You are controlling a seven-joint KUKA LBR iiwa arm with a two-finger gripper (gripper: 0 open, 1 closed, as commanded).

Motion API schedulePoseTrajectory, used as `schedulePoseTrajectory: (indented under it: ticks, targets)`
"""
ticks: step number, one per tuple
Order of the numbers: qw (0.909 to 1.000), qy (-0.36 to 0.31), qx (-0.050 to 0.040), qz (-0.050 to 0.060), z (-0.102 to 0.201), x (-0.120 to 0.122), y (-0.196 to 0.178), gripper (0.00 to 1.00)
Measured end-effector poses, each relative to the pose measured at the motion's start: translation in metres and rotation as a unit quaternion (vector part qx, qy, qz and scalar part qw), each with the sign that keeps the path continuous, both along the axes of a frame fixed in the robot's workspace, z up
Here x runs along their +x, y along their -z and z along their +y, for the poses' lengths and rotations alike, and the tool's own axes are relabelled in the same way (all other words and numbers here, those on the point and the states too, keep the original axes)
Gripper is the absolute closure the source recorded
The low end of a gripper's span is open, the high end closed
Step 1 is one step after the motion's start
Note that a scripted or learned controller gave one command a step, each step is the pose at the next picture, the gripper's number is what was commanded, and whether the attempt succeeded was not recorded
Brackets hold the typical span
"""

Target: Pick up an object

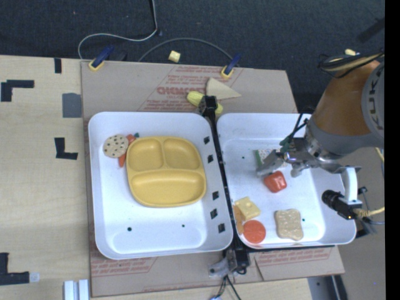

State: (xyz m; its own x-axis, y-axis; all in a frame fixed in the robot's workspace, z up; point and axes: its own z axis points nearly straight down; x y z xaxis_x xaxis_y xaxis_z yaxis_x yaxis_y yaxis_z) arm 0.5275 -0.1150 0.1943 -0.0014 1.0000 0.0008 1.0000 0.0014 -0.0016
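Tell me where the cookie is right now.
The cookie lies in the left bin, near its upper-left corner, just left of the yellow divided plate and beside a small red piece.

R bin point(325, 127) rear open; toast point(289, 224), red disc point(254, 231), cheese point(247, 208) crowd front.

Bench: pale wood point(37, 186), black marks on it.
Cardboard sheet point(187, 86): flat on the bench (clamped at its far edge).
Bins: left bin point(100, 186), right bin point(312, 124), touching.
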Motion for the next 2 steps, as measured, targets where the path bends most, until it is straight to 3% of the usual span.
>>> schedulePoseTrajectory:
  ticks: [1, 2]
  targets:
    - [1.0000, 0.001, -0.0023, -0.003, -0.036, 0.022, 0.114, 0.00]
    - [1.0000, 0.001, -0.0029, -0.005, -0.036, 0.023, 0.096, 1.00]
